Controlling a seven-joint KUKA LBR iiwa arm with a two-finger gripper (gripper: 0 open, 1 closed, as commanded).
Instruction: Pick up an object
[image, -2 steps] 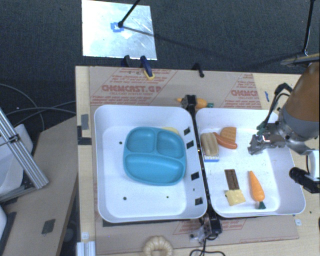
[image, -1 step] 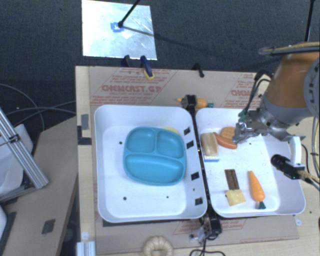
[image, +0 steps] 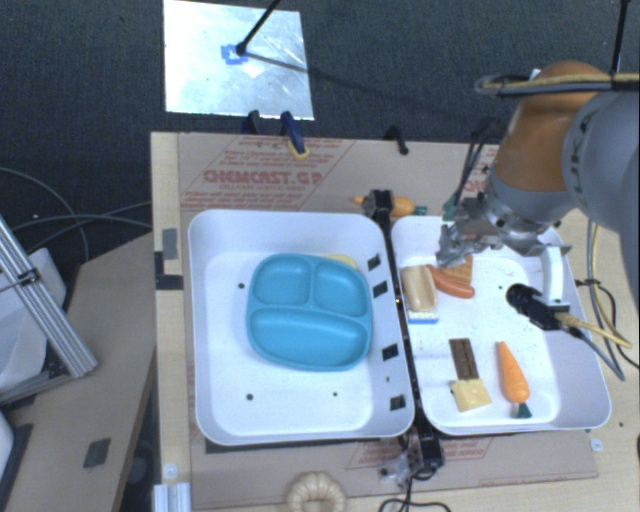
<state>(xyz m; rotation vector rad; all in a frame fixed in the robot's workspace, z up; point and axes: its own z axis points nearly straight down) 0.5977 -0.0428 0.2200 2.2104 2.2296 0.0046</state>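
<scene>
Hanging over the right bin (image: 565, 390), the gripper (image: 455, 252) sits just above a reddish sausage (image: 455, 286) in the bin's far left part. Whether it is open or grips anything cannot be told. Red print on the cardboard (image: 340, 170) behind the bins reads roughly "CHEMCAST GP". A carrot (image: 513, 372) lies nearer the front.

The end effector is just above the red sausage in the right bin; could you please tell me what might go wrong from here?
1. The red sausage lies close beside the bun, so the end effector might nudge or catch the bun instead.
2. The sausage looks rounded and smooth, so it could roll aside or slip away during a grasp, leaving the pick to fail.
</scene>
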